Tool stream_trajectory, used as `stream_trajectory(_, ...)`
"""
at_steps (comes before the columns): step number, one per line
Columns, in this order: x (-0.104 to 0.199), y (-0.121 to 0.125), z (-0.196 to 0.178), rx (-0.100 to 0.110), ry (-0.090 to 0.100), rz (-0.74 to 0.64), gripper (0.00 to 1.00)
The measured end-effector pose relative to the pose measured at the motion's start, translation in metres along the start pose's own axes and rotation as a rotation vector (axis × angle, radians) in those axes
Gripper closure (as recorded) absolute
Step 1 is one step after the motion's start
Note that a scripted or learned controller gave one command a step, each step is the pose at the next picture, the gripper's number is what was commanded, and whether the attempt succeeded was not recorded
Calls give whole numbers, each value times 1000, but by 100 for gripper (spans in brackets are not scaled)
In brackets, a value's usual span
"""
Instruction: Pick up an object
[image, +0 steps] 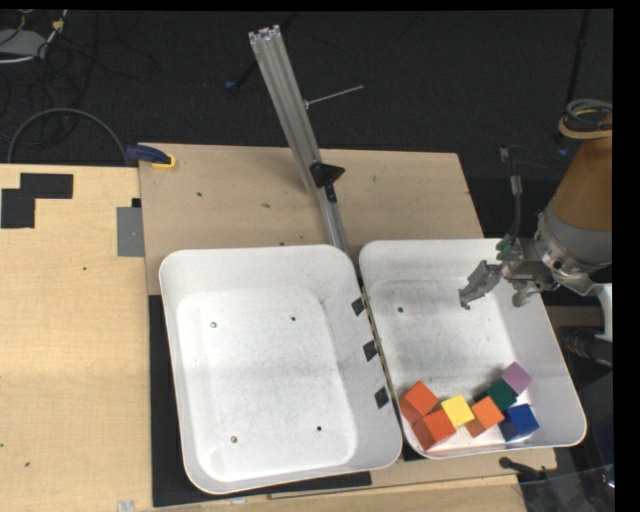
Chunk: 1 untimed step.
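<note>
My jaws (497, 283) hang open and empty at the right bin's (440, 330) upper right, blocks (470, 410) packed tight at lower right, so I risk wedging between neighbours.

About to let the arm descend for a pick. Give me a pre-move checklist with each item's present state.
1. Objects available: ok. Coloured blocks sit in the right bin, clustered at its near corner: yellow block, purple block, blue block.
2. Gripper over the right bin: ok, near its far right side.
3. Gripper above a block: not ok; the cluster lies apart from it, toward the near edge.
4. Jaws open: cannot tell.
5. Jaws free of any block: ok, none seen at the gripper.
6. Blocks separated for a clean grasp: not ok; they are packed together.
</note>
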<state>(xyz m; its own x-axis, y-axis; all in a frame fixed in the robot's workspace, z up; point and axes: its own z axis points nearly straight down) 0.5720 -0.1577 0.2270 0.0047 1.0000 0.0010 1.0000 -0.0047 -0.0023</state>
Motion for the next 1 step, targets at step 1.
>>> stream_trajectory(1,140,48,36,0,2,-11,0)
